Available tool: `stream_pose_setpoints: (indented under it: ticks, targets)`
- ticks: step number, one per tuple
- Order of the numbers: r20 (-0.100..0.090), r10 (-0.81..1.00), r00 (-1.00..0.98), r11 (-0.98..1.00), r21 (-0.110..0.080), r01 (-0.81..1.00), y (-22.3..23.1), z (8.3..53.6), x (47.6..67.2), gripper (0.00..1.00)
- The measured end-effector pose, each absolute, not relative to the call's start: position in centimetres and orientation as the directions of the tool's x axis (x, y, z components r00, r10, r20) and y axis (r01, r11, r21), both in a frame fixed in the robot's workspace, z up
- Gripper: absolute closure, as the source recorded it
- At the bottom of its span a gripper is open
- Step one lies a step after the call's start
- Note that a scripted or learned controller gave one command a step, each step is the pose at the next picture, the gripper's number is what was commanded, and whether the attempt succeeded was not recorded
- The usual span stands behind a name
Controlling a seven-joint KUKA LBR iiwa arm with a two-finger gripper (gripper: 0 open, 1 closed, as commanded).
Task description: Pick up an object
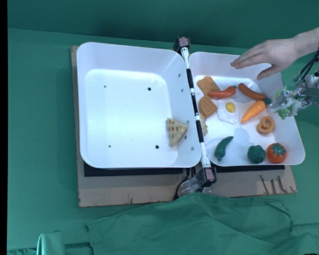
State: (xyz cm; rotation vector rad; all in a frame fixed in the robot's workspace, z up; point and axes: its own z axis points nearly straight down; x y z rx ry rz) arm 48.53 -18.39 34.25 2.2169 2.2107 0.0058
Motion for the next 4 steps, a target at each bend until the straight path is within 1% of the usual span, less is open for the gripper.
stream_pose_setpoints:
  ticks: [1, 2, 3, 4]
  targets:
    - [-0.005, 1.000, 0.003, -0.003, 0.010, 1.000, -18.5, 38.3, 48.6, 1.00]
    - [0.000, 1.000, -0.001, 0.001, 0.003, 1.000, -12.6, 37.9, 48.6, 1.00]
    - [0.000, 1.000, -0.001, 0.001, 0.002, 1.000, -8.1, 37.6, 48.5, 1.00]
    - [0.001, 1.000, -0.002, 0.002, 0.001, 1.000, -3.2, 35.4, 48.8, 1.00]
